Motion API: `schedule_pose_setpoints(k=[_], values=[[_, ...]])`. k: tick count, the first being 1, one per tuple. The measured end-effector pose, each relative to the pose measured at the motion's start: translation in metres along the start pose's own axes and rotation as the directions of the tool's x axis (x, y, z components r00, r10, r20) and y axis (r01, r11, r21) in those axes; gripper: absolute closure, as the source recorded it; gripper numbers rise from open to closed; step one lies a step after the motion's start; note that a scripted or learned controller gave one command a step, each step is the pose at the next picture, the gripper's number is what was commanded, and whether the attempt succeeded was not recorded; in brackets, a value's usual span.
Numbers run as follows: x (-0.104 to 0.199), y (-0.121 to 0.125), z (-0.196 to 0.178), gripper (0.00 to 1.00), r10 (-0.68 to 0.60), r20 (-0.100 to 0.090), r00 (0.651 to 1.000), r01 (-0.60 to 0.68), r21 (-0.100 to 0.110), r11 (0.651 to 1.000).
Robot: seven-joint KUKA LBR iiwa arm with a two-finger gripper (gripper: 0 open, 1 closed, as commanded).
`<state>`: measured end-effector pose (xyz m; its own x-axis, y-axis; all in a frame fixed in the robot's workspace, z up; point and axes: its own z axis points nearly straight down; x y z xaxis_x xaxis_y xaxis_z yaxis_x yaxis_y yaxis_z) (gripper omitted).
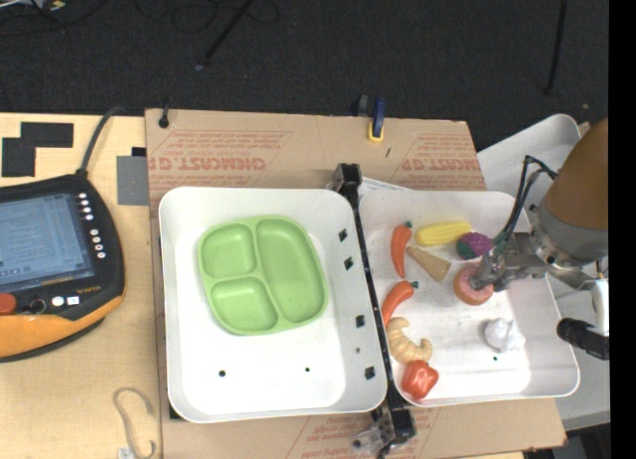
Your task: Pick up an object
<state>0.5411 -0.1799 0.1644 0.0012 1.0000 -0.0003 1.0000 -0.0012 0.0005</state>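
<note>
My gripper reaches in from the right and hangs low in the right bin, right over a round red-pink toy, a tomato-like piece. Its fingertips sit at the top of that piece. Next to it lie a purple grape bunch, a yellow corn cob and a tan wedge. Further left are two orange-red chili peppers, a tan croissant-like piece and a red bell pepper. A crumpled white object lies near the bin's front right.
The left bin holds a green divided plate. A tablet pendant rests on the bench at far left. Black clips join the two bins along the middle ridge.
</note>
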Motion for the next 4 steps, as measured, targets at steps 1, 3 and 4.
schedule_pose_setpoints(k=[1,3,4], values=[[-0.002,-0.008,-0.058,1.0,0.0,0.0,1.0,0.0,-0.002,1.0],[0.046,-0.029,-0.054,1.0,-0.003,-0.003,1.0,0.003,0.006,1.0],[0.1,-0.031,-0.056,1.0,-0.004,-0.003,1.0,0.004,0.005,1.0]])
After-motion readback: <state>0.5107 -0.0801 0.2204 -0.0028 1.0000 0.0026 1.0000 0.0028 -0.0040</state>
